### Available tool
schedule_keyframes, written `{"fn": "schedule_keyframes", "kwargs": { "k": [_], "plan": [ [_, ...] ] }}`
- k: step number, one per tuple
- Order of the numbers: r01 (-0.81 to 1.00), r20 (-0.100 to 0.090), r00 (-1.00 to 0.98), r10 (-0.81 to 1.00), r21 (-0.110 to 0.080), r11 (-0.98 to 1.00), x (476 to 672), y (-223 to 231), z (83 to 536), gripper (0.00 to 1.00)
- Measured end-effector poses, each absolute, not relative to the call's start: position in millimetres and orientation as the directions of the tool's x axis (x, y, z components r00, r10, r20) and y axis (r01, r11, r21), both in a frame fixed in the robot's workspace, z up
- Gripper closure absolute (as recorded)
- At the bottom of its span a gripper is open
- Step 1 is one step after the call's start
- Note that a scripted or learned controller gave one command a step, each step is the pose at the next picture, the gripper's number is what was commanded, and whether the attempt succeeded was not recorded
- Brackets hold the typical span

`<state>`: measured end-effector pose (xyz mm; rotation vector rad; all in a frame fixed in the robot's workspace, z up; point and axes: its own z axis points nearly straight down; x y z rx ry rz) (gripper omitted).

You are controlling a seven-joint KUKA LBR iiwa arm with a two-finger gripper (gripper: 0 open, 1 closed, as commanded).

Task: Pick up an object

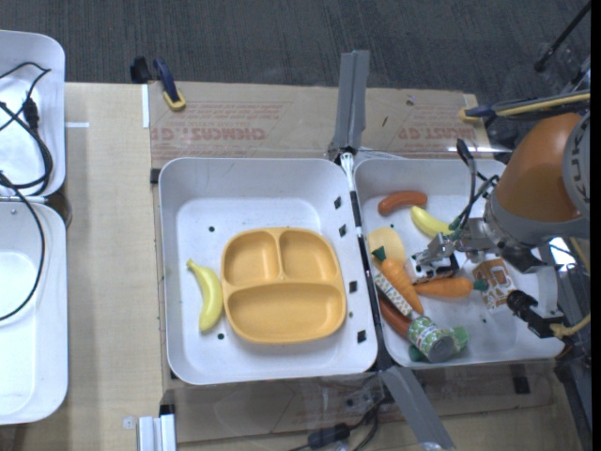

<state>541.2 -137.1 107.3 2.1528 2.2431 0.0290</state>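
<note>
Orange carrot (444, 287) lengthwise left-right, beneath claw (434, 261).

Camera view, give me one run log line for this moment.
end effector: low in right bin, over carrot | grasp: unconfirmed | left bin: banana, yellow divided plate

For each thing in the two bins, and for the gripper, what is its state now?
Yellow tray: flat, left bin.
Banana: left bin, beside the tray.
Sausage: right bin, far end.
Carrot: lying in the right bin.
Green can: on its side, near edge.
Gripper: low over the right bin.
</note>
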Motion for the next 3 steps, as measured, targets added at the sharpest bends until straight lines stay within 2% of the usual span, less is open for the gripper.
{"fn": "schedule_keyframes", "kwargs": {
  "k": [1,2,3],
  "plan": [
    [0.996,-0.024,-0.074,0.997,0.043,0.075,529.8,-117,108,0.0],
    [0.996,-0.002,-0.091,0.996,0.0,0.091,625.8,-139,92,0.0],
    [0.996,-0.003,-0.093,0.996,-0.001,0.093,625.9,-139,101,1.0]
  ]
}}
